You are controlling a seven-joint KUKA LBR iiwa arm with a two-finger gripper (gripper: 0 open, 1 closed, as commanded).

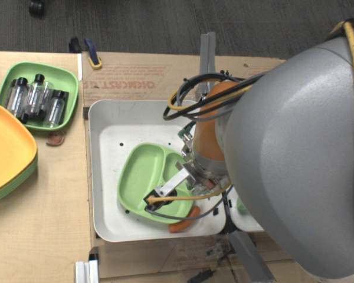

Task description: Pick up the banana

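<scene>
A green two-compartment plate [143, 178] lies in the left white bin [106, 158]. My gripper [192, 178] hangs low over the plate's right edge, under the orange band of the wrist. At the plate's front rim lies a small orange-red thing [182, 225], close below the gripper. The big grey arm body covers the right side of this bin and almost all of the right bin [243, 218], hiding what lies there.
On the bench to the left stand a green tray of dark bottles [38, 96] and a stack of yellow plates [6, 152]. A small brown thing [56, 138] lies beside the tray. A blue-handled clamp [93, 55] sits at the bench's back edge.
</scene>
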